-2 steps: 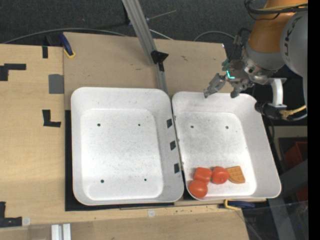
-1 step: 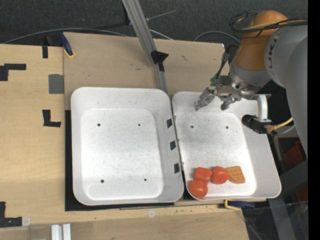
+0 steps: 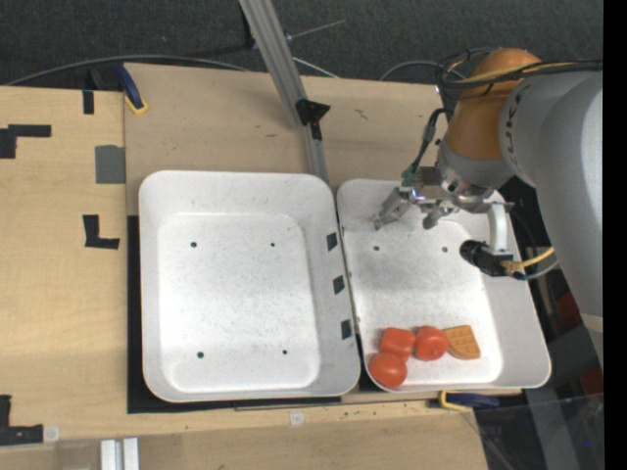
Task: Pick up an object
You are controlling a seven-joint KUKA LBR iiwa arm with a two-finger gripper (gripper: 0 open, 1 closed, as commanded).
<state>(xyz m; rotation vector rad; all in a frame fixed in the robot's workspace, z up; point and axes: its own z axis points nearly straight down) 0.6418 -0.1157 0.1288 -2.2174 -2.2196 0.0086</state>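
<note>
Red pieces [image 3: 404, 352] beside orange cracker [image 3: 461, 342], right bin's [image 3: 519, 360] near corner.

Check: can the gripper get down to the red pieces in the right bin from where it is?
Probably yes. The gripper hangs over the right bin's far end; the red pieces lie uncovered at the near end, a cracker beside them.

On the bench stand two shallow white plastic bins, one at the left [image 3: 157, 262] and one at the right [image 3: 519, 351], and in the near part of the right one lie three round red-orange pieces [image 3: 397, 341] and one flat tan cracker-like piece [image 3: 462, 342].
</note>
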